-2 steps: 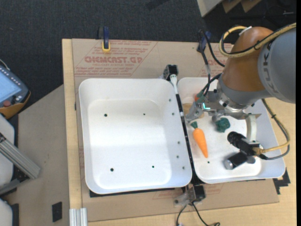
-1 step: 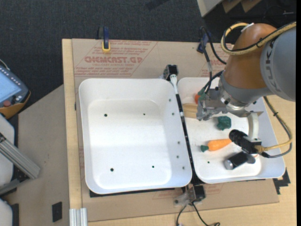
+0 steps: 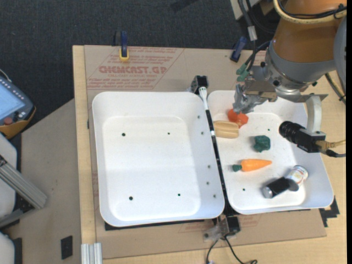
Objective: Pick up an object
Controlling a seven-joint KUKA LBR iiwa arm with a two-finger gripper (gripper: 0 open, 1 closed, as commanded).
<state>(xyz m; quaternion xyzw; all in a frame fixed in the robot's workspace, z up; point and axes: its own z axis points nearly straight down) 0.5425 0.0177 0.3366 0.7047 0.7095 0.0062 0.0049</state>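
The red object (image 3: 238,117) lies in the right bin (image 3: 308,199), at about 11 o'clock of that bin's floor. It is small, rounded and orange-red; its upper part is covered by the gripper (image 3: 241,108), so its full shape cannot be determined. The gripper fingers point down onto the object's top. Whether they are spread, closed, or clamped on the object cannot be told, since the fingertips merge with the object in this view.

Just beside the red object at 7 o'clock lies a tan bread-roll-shaped piece (image 3: 226,129), close to the bin's left wall. At 4 o'clock of the red object sits a dark green lump (image 3: 262,143). Toward 6 o'clock lies a toy carrot (image 3: 252,165), orange with a green end. At 5 o'clock lies a black and silver cylinder (image 3: 282,183); its details are hard to make out.

The arm's upper section is cut off by the frame's top edge. The left bin (image 3: 110,103) adjoins the right bin
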